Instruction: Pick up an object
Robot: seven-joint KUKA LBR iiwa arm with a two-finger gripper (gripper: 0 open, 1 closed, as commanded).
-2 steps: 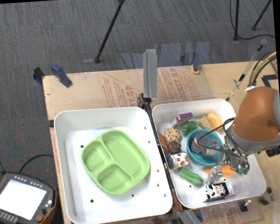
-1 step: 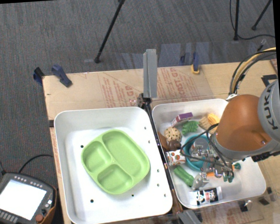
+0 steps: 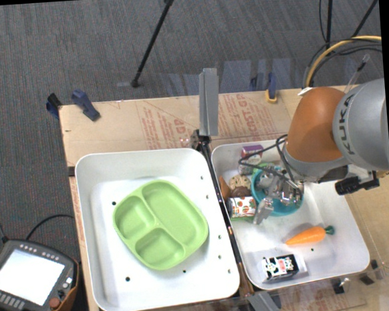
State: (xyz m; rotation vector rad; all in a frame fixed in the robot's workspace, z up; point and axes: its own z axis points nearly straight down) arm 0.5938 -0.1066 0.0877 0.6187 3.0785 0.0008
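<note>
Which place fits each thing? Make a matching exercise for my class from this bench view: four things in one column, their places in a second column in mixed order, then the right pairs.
Things:
1. green divided plate
2. carrot
3. small cow-print carton
4. teal bowl

Places:
A. right bin, near front edge
B. left bin, in the middle
C. right bin, under the gripper
D. right bin, between the bowl and the carton

Pairs: 1-B, 2-D, 3-A, 4-C

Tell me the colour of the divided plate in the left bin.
Light green: the divided plate, clearest in the camera view.
</note>
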